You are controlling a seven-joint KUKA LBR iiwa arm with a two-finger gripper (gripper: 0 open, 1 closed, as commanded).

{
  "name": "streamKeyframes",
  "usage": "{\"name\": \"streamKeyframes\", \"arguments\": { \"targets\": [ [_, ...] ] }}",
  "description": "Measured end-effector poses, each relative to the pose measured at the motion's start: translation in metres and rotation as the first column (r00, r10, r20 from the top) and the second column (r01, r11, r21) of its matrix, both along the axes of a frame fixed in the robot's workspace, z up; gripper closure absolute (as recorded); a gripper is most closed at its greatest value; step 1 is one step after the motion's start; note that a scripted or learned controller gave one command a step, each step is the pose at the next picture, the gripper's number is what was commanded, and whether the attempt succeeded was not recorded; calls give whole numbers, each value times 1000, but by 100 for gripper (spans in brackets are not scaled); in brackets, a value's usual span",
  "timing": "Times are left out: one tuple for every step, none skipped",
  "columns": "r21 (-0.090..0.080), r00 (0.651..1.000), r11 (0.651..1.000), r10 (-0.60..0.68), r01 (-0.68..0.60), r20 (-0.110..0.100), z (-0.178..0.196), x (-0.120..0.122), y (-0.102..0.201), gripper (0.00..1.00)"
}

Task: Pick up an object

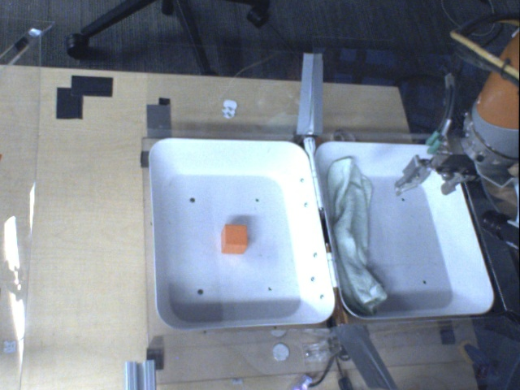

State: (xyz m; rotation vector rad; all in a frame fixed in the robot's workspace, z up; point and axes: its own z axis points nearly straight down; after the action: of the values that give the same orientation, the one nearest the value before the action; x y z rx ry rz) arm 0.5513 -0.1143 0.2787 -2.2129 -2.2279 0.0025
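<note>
The orange cube sits alone near the middle of the left bin, well apart from its walls; the crumpled pale cloth lies along the left side of the right bin. The gripper hovers over the right bin's far right corner, fingers apart and holding nothing. To pick the cube cleanly, it should probably centre above it, square its fingers to two flat faces, then descend straight.

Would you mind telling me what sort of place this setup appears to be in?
Probably a robotics lab or test cell: a wooden bench bears two shallow white bins, a robot arm's gripper hangs over the right one, and an office chair base stands on dark carpet behind.
</note>
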Motion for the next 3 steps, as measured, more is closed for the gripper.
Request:
{"name": "streamKeyframes", "arguments": {
  "targets": [
    [0,985,985,-171,171,-3,-124,39,-12,0],
    [0,980,980,-201,201,3,-189,93,-58,0],
    [-1,981,981,-194,194,2,-181,95,-56,100]
  ]
}}
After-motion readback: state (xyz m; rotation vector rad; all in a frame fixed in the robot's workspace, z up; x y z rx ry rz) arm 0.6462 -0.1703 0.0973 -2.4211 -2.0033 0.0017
